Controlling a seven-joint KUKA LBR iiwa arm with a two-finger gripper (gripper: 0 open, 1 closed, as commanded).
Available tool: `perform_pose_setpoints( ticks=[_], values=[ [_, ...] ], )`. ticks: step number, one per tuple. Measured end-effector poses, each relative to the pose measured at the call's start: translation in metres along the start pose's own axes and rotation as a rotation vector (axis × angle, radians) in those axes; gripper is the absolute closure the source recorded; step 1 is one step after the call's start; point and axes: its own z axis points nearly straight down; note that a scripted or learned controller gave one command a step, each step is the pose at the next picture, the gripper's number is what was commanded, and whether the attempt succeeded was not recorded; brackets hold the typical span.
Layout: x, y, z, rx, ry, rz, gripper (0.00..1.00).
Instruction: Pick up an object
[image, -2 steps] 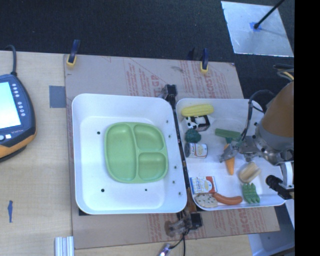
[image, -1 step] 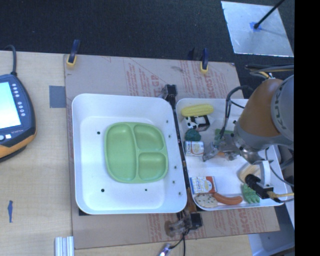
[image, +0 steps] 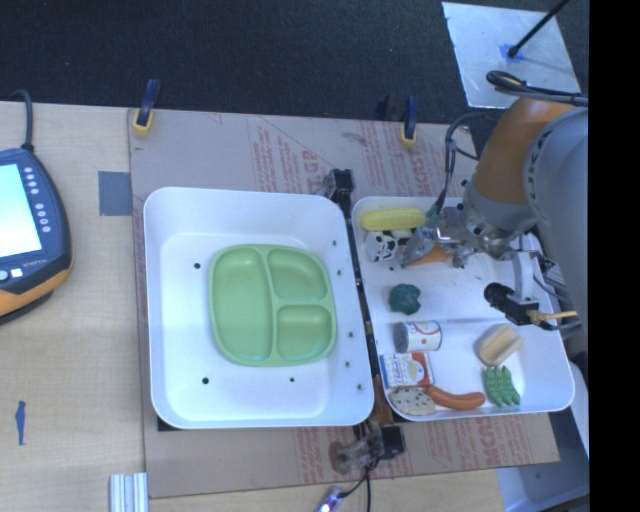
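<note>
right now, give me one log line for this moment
phase: reaching | claw: low at right bin's far end, by corn and carrot | grasp: none seen | left bin: green tray

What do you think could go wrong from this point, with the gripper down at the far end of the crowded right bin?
1. The gripper sits low among the corn cob, the black-and-white cow toy and an orange piece; closing here could catch two things or nudge one aside.
2. These items lie close to the right bin's far wall, so the fingers may strike the rim.
3. The orange piece is partly hidden under the gripper, so a grasp on it may be shallow and slip.
</note>
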Motion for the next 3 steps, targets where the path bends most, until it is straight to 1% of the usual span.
perform_pose_setpoints(
  ticks=[1,2,3],
  values=[
    [-0.014,0.013,0.006,0.033,0.009,0.002,0.0],
    [-0.055,0.015,0.004,0.027,0.01,-0.001,0.0],
    [-0.063,0.016,0.005,0.03,0.021,-0.004,0.0]
  ],
)
